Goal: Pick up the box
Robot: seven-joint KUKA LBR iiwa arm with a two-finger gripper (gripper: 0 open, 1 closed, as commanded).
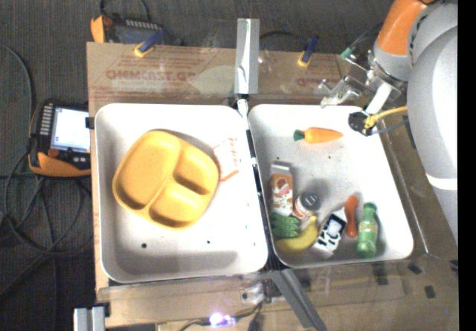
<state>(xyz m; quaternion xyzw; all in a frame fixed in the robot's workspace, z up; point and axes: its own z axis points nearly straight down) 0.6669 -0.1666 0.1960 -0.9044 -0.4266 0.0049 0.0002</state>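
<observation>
White bins, two, side by side on the desk. Camera view notes follow.

The gripper hangs over the far right corner of the right bin, at the end of the grey arm, which enters from the right. We cannot tell whether the gripper is open or closed; the parts there are small and cluttered.

We take the box to be the small orange-and-white carton in the right bin, close to that bin's left wall and about midway between its far and near edges. Its long axis runs roughly far-to-near, with a slight tilt. A can sits just beside it on the right, and green produce touches its near end.

Key relation: the box lies from the gripper diagonally toward the bin's near left, well apart, with the carrot lying between them.

Caveat: a white-and-red packet lies in the left bin by its right wall, beside the yellow plate. We judge it to be flat card, not the target.
</observation>
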